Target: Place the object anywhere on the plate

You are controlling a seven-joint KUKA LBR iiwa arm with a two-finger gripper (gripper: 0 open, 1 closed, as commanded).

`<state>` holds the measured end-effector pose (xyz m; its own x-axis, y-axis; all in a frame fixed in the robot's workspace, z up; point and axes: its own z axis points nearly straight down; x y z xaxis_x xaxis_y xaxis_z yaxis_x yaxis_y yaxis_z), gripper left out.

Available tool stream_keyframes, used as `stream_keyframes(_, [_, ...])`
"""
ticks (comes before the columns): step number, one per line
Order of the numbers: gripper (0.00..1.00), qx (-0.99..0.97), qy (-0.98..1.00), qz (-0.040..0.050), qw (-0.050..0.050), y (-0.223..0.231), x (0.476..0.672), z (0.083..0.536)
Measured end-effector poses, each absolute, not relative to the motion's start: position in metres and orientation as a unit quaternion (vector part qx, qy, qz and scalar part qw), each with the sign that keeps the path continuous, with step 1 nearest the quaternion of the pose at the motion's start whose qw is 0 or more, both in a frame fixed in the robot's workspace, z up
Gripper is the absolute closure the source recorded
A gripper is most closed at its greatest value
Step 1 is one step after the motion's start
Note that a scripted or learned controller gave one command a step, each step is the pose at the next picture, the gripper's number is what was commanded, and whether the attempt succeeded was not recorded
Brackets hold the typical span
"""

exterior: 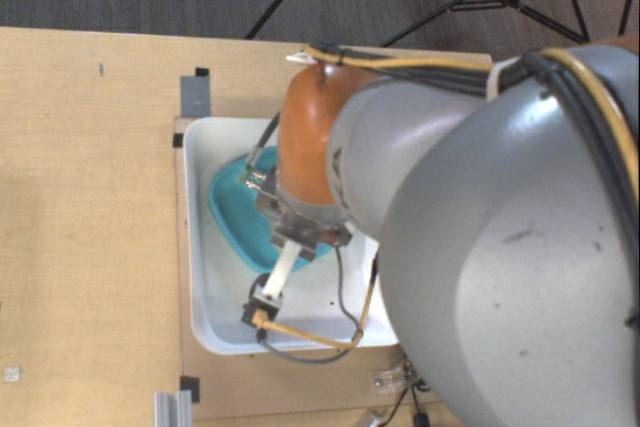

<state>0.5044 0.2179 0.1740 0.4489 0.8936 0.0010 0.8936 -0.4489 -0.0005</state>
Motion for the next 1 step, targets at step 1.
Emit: stream_keyframes(1, [1.00,-0.901,-0.434,-0.0156,0.000,0.2079,0.5084,0.0971])
